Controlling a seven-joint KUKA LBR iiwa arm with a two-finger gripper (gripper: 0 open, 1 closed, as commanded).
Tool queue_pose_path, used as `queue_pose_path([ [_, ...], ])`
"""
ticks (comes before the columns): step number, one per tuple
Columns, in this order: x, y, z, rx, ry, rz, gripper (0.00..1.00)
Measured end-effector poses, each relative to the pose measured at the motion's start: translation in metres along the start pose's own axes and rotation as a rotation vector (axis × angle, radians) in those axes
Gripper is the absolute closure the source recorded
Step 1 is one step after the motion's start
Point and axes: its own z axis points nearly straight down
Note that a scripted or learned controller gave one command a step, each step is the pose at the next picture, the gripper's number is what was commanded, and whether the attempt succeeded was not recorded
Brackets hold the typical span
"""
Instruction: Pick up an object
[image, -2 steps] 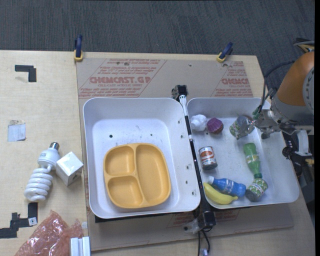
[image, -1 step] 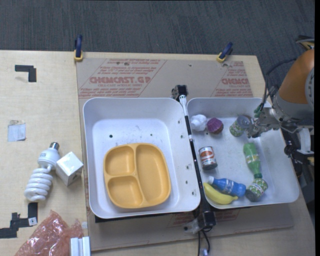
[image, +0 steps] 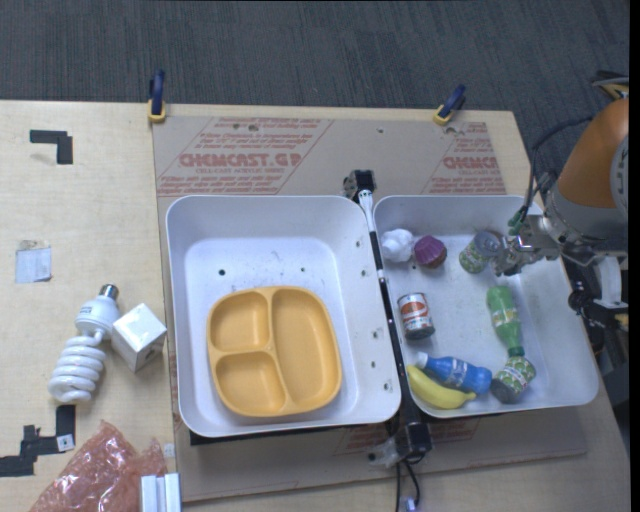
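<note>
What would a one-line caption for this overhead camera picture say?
Robot arm's gripper poised at the right bin of small groceries, beside a left bin holding a yellow divided plate.

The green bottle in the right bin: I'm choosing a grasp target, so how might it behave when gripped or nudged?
The green bottle lies on its side on the right bin's smooth floor, so a nudge would probably roll it. Its rounded body looks glossy, so fingers might slip. It looks like a small plastic toy, likely light and fairly stiff.
</note>
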Motion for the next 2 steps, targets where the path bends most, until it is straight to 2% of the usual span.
queue_pose_path([
  [1,0.059,-0.059,0.019,0.002,0.003,0.003,0.00],
  [2,0.087,0.040,0.018,0.000,0.002,0.001,0.00],
])
